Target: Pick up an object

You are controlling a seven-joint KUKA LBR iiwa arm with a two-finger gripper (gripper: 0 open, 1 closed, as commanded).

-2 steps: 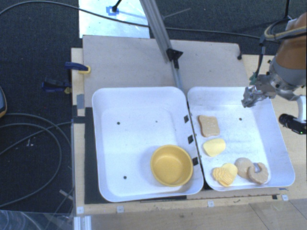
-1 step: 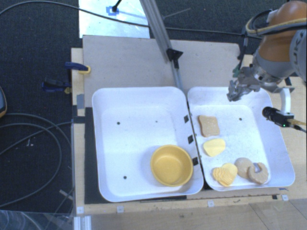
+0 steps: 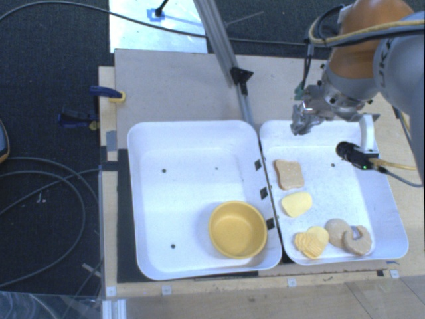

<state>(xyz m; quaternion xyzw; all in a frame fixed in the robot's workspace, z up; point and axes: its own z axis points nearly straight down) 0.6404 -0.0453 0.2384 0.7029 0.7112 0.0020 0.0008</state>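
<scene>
camera view | hand (image 3: pixel 302 121) above right bin's (image 3: pixel 392 208) far edge, grip state unreadable | toast slice (image 3: pixel 289 174) nearby | yellow bowl (image 3: pixel 237 228) in left bin (image 3: pixel 149 198)

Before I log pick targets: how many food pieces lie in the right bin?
5: toast slice nearest the gripper, pale yellow piece below it, ridged yellow piece, round cookie, pretzel along the front.

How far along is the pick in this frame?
Nothing looks picked yet. The gripper hovers over the far end of the right bin, with nothing seen in it. The toast slice, pale yellow piece and other pieces lie in that bin; the yellow bowl sits in the left bin. Descent, grasp and lift remain.
</scene>
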